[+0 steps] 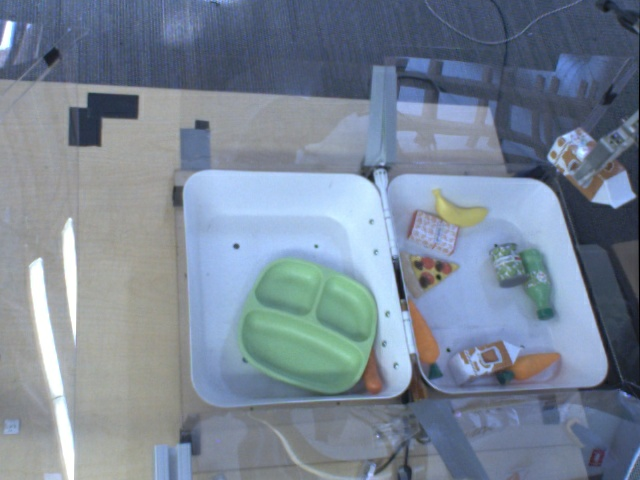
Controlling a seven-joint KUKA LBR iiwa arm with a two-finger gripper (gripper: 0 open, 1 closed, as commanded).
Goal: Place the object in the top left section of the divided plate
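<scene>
Several toy foods, like the banana (459, 209), look light, stiff, best pinched mid-body; the gripper (600, 158) far right, grip untellable.

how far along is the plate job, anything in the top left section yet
Nothing looks done: the green divided plate in the left bin has nothing lying in its sections. Nothing is in hand either. The banana, pizza slice and green bottle lie in the right bin. Left: the pick, carry and placement into the top left section.
</scene>
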